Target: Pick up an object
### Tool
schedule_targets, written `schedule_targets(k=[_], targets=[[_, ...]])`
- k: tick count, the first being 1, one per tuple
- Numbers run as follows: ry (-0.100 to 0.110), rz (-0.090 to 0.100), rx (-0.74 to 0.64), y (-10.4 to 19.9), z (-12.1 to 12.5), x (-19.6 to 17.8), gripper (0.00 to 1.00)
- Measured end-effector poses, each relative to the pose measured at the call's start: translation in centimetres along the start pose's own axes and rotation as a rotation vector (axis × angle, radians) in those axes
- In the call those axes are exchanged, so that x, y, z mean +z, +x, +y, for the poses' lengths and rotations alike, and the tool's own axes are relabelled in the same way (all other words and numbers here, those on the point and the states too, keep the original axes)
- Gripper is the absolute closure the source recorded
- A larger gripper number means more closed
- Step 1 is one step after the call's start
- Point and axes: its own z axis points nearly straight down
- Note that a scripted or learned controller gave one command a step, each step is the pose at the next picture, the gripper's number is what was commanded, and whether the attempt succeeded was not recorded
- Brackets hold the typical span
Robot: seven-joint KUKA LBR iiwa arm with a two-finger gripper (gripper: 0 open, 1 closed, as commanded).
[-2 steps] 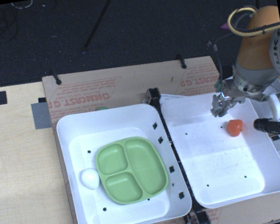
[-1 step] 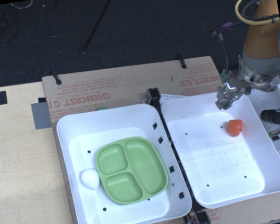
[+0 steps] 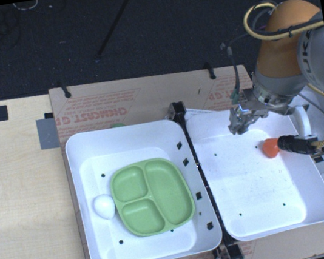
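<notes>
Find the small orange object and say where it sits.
In the camera view, the orange object lies in the right-hand bin, towards its right side, a little below and to the right of the gripper.

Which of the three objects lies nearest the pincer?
The small orange piece, alone in the right bin where the pincer hovers; the green plate and white egg lie in the left bin.

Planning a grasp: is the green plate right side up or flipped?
Right side up: the green plate shows its three hollow compartments facing upward.
</notes>
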Motion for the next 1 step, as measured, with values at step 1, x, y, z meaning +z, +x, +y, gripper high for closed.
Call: schedule_targets(k=[1], targets=[[0.000,-0.001,0.000,4.40,0.23,-0.06,1.00]])
